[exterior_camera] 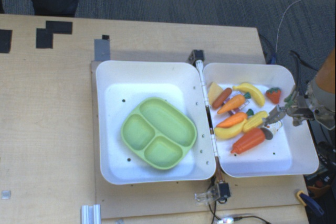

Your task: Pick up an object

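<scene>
The right white bin point(299, 160) holds several toy foods: a yellow banana point(251, 93), a red strawberry point(273, 95), a brown-red sausage point(223, 96), two orange carrots point(231, 104) point(231, 121), a yellow piece point(255, 121) and a red-orange carrot point(248, 141). My gripper point(271, 123) reaches in from the right and is low in this bin. It sits at the right ends of the yellow piece and the red-orange carrot. Its fingers look open, one above the other in the view, and I see nothing held between them.
The left white bin point(113, 113) holds a green divided plate point(159, 134). A metal rail point(206, 113) separates the two bins. The grey arm point(320, 105) crosses the right bin's right wall. Cables lie at the bench's front and right edges.
</scene>
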`<state>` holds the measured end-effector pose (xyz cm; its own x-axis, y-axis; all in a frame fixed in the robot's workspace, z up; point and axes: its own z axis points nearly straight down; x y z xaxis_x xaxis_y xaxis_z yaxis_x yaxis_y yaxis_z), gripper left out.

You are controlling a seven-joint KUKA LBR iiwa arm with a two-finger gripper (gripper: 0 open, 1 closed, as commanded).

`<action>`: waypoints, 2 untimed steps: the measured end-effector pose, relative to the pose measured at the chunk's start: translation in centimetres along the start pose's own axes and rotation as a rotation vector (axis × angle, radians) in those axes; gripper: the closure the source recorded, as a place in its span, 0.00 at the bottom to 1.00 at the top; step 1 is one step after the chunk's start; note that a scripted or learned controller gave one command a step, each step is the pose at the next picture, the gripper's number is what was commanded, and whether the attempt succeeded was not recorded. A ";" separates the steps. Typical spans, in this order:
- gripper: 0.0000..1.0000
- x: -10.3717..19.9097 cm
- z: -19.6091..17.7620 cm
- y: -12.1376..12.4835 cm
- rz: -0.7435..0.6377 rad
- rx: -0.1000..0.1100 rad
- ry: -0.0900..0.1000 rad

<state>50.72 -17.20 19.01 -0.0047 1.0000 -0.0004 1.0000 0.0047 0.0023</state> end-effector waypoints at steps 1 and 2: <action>0.00 3.0 10.3 1.0 0.001 -0.007 -0.001; 1.00 2.9 9.1 1.1 0.001 -0.012 -0.004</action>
<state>51.86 -14.25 9.88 -0.0036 1.0000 -0.0039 0.9999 0.0036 0.0147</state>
